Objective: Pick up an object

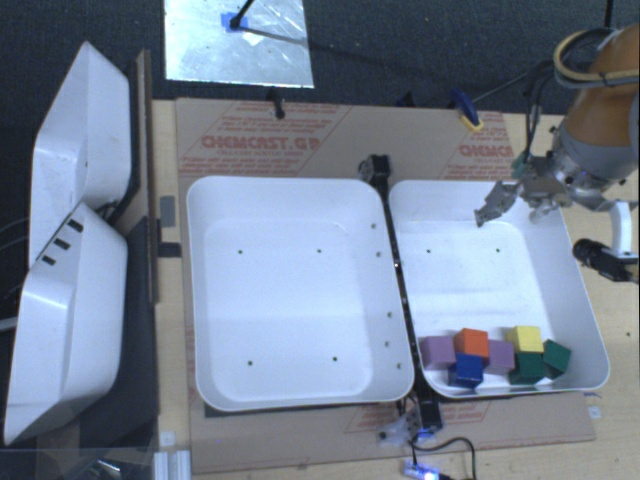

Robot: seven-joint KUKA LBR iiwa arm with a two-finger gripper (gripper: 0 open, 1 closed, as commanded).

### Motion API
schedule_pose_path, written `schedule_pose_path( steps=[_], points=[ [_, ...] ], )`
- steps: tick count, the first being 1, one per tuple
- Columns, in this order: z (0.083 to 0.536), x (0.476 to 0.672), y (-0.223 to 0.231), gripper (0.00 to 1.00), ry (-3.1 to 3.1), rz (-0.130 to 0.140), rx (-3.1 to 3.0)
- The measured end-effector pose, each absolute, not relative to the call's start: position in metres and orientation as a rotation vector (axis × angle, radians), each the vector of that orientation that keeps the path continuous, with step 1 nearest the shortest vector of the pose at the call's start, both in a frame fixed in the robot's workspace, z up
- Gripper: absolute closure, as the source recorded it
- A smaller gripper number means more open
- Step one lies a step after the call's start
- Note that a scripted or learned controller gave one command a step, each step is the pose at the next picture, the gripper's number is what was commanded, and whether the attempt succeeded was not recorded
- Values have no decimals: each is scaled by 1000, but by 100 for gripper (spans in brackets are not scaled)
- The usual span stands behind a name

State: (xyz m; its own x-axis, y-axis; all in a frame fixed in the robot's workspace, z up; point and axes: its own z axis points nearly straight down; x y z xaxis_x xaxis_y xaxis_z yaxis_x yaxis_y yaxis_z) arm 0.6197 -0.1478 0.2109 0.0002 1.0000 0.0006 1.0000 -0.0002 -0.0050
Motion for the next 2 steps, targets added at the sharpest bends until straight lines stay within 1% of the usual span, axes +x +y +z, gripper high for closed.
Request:
schedule_pose_path(
  steps=[1, 2],
  points=[
    [214, 621, -148, 0, -2223, -1, -2221],
    [152, 621, -150, 0, -2220, 3, -2220]
  ],
)
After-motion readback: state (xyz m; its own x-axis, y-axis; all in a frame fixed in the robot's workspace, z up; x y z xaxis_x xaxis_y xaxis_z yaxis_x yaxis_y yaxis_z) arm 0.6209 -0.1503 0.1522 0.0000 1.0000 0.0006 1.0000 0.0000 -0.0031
